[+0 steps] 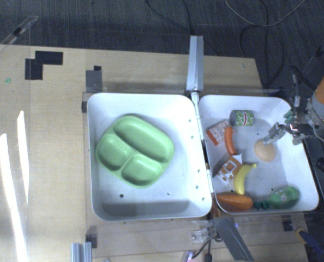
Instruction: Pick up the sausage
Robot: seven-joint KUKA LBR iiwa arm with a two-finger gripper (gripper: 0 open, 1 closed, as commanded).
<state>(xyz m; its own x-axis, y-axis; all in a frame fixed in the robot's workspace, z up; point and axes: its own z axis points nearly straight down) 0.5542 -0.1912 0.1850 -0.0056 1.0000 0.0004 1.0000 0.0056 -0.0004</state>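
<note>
Wooden bench [47,162] bearing two white bins [96,162]

I'm looking at a robotics lab: a pale wooden desk [42,146] on grey carpet [96,15], two white bins [145,210] bolted along a metal rail [195,64] at 12 o'clock, loose black cables [249,10] trailing at 1 o'clock, black tape markers [42,63] at 10 o'clock.

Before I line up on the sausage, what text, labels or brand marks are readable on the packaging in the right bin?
No text can be read in this view.
Green can: label printing too blurred to read.
Red-and-white carton beside the sausage: markings too small to read.
White-and-orange carton by the banana: printed pattern visible, no legible words.
Green divided plate in the left bin: no markings.
</note>
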